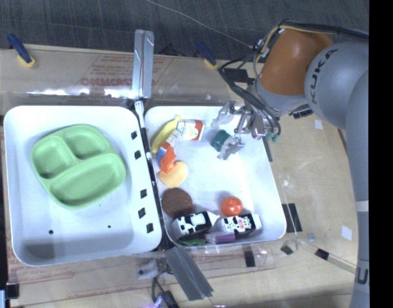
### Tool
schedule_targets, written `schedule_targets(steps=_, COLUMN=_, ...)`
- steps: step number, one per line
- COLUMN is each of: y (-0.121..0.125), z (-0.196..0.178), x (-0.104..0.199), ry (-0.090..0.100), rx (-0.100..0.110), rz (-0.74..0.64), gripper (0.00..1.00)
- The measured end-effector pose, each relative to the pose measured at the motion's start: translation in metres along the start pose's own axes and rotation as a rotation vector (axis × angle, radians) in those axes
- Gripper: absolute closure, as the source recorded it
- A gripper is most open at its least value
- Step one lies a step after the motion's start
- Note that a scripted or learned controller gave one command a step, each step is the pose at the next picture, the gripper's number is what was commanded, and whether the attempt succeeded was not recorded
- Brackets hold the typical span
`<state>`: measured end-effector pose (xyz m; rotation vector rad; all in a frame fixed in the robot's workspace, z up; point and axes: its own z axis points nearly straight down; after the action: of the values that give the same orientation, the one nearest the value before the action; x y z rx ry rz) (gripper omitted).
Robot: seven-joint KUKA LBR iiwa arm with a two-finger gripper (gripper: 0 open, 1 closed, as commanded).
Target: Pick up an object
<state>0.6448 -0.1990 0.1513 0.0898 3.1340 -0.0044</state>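
Camera view, arm: you see the grey arm (pixel 338 76) reaching in from the right, its orange band above the wrist, over the upper right corner of the right bin (pixel 267 191).
Pincer: your pincer (pixel 232 147) hangs low in the right bin's upper part; whether it is apart or together, you cannot tell.
Teal object: a small dark teal object (pixel 220 139) lies just beside the pincer, touching or nearly so; you cannot tell if it is held.
Upper left of right bin: a yellow banana (pixel 163 133), a white and red carton (pixel 191 129), an orange piece (pixel 167 160) and a pale yellow piece (pixel 175 172) lie close together.
Lower part of right bin: a brown disc (pixel 176 201), a red-orange ball (pixel 232 206) and two black-and-white cow toys (pixel 195 222) (pixel 240 223) lie near the front wall.
Left bin: your left bin (pixel 29 242) holds a green divided plate (pixel 78 165).
Table: both bins sit side by side on the table (pixel 312 178).
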Motion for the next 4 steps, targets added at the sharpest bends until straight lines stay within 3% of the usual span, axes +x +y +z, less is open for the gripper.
schedule_targets(steps=1, y=0.071, z=0.062, x=0.038, ry=0.011, rx=-0.006, rz=-0.001, gripper=0.0)
schedule_targets(steps=2, y=0.105, z=0.058, x=0.085, ry=0.007, rx=-0.003, rz=0.057, gripper=0.0)
schedule_targets(steps=3, y=0.094, z=0.058, x=0.019, ry=0.004, rx=-0.002, rz=0.174, gripper=0.0)
schedule_targets(steps=4, y=0.011, z=-0.021, x=0.043, ry=0.0, rx=0.0, rz=-0.067, gripper=0.0)
